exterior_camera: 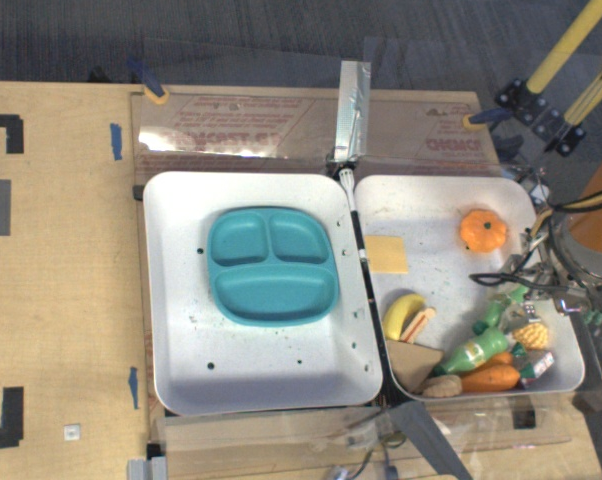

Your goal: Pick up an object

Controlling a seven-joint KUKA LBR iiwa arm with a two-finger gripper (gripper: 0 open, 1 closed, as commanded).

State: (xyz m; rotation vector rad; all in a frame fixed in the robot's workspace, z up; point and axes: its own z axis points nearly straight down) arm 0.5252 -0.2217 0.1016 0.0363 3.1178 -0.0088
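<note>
- A heap of toy food sits in the near right corner of the right bin [421, 203].
- In the heap a green bottle [476, 349] lies on its side, with its thin end pointing up and to the right.
- A carrot [489, 377] lies just in front of the bottle, touching it.
- A small yellow corn [532, 336] sits just to the right of the bottle.
- A pale potato [442, 386] rests by the front wall, next to the carrot's left end.
- The gripper [526, 273] is over the far edge of the heap, just above the bottle's thin end and the corn.
- It is a dark tangle with wires around it, and I cannot tell if it is spread or pressed together.
- I cannot see anything held in it.
- The arm [591, 233] comes in from the right, with its orange band beside the bin's right wall.
- A little orange pumpkin [482, 230] stands alone, farther back than the gripper and a bit to its left.
- A banana [403, 316] lies left of the heap, near the wall between the bins.
- A brown card [413, 364] lies flat just in front of the banana.
- A flat yellow cheese [386, 254] lies behind the banana, near the same wall.
- The left bin [171, 298] holds a blue-green plate [273, 266] with three parts, well apart from the gripper.
</note>
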